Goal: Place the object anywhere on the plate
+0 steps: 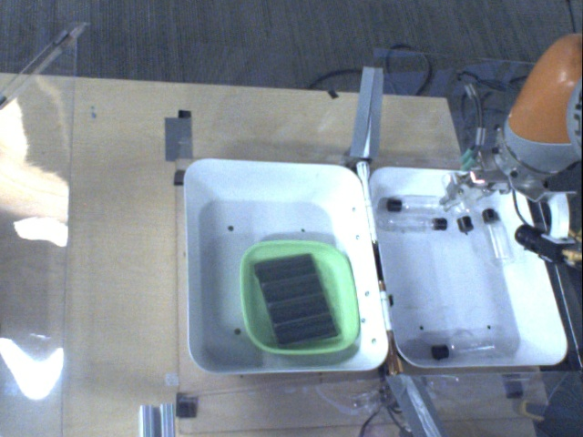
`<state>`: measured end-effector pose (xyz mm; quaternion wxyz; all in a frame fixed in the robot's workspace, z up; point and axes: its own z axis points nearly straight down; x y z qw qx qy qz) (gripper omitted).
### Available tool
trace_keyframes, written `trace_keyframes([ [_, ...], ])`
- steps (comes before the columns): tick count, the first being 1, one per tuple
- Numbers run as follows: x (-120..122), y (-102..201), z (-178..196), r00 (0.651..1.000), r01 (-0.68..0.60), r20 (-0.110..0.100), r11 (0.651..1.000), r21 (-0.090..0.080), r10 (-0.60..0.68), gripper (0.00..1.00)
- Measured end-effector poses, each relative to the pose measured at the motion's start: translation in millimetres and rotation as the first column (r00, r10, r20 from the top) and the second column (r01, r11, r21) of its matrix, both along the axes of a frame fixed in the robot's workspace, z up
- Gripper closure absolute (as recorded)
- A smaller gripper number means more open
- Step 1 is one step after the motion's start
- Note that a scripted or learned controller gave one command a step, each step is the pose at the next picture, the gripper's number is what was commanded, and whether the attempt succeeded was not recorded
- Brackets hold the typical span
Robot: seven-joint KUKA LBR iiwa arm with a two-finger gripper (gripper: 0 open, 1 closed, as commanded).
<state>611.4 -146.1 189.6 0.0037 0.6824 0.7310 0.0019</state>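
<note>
Camera view | no readable writing | dark ridged object (pixel 293 299) on green plate (pixel 343 271)

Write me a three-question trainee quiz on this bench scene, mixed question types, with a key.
1. True or false: the green plate sits in the right bin.
2. Multiple choice: the dark ridged block lies
A) on the green plate
B) on the wooden bench
C) in the right bin
3. Short answer: over which bin does the gripper hang, and near which edge of it?

Key
1. False; the plate is in the left bin.
2. A
3. Over the right bin, near its far edge, close to the clear tubes with black caps lying there.
</note>
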Motion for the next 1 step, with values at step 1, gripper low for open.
trace_keyframes([
  [1, -65.1, 61.0, 3.7, 0.996, -0.088, -0.003, 0.996, 0.002, 0.088, 1.00],
])
